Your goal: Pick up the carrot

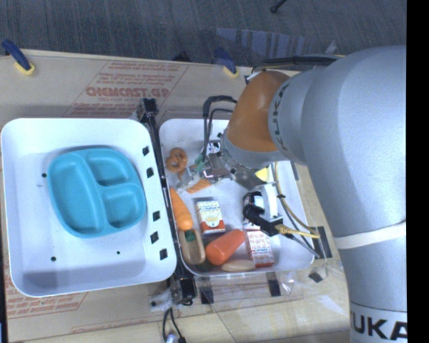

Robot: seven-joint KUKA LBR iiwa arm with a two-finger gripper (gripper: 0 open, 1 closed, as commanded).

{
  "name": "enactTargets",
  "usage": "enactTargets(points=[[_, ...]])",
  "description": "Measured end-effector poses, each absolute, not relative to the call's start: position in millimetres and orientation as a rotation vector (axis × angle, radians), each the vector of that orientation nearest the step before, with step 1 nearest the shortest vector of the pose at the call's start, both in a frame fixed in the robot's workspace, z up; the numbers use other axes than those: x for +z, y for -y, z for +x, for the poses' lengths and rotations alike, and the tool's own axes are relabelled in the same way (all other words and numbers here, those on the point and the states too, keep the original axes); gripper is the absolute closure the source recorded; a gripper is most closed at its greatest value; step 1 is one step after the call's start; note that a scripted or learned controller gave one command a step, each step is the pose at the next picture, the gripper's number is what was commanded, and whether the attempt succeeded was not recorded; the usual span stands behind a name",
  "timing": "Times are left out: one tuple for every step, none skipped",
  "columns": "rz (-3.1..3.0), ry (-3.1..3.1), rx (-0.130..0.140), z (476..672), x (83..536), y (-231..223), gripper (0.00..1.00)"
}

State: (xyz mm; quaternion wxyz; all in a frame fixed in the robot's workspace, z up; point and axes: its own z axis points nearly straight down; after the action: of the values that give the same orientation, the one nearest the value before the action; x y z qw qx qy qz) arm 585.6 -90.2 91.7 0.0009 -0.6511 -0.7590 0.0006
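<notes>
The carrot (180, 208) is a long orange taper lying along the left wall of the right bin (296, 191), with its thick end toward the front. My gripper (209, 166) hangs low over the back middle of that bin, up and to the right of the carrot and apart from it. A small orange piece (198, 186) lies just below the gripper. The arm's orange band (254, 120) and grey body cover the bin's right part.
The right bin also holds a brown pretzel-like ring (176, 159), a small printed box (211, 216), a red-orange sausage-shaped item (225, 246), a red-and-white packet (259, 249) and a wooden piece (193, 246). The left bin (21, 163) holds a blue divided tray (96, 190).
</notes>
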Motion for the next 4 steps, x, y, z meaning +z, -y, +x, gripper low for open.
enactTargets(points=[[-2.04, 2.39, 0.002, 586.8, 103.0, 90.9, 1.0], [-2.26, 2.187, -0.006, 651.0, 195.0, 35.0, 1.0], [-2.26, 2.181, 0.003, 649.3, 192.3, 36.8, 0.0], [-2.0, 2.417, 0.005, 595.2, 191.3, 9.7, 0.0]])
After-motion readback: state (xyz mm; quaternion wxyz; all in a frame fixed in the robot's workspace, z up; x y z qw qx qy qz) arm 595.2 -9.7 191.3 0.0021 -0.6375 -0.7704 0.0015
